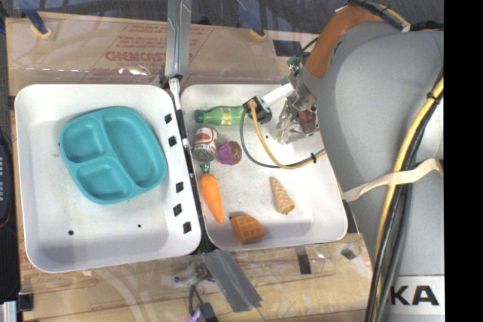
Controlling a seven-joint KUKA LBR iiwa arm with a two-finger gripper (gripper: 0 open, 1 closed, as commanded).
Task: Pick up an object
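My gripper (293, 121) sits right of middle near the bottle (221, 115), I cannot tell its state, and it might bump the bin (332, 185) wall.

Bulky grey arm (381, 105), orange wrist band (330, 41), yellow cables (260, 151), white strap (392, 179)

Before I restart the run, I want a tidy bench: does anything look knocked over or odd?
The green bottle lies on its side at the right bin's far end, and the small can sits tilted against the divider. Nothing looks spilled or broken.
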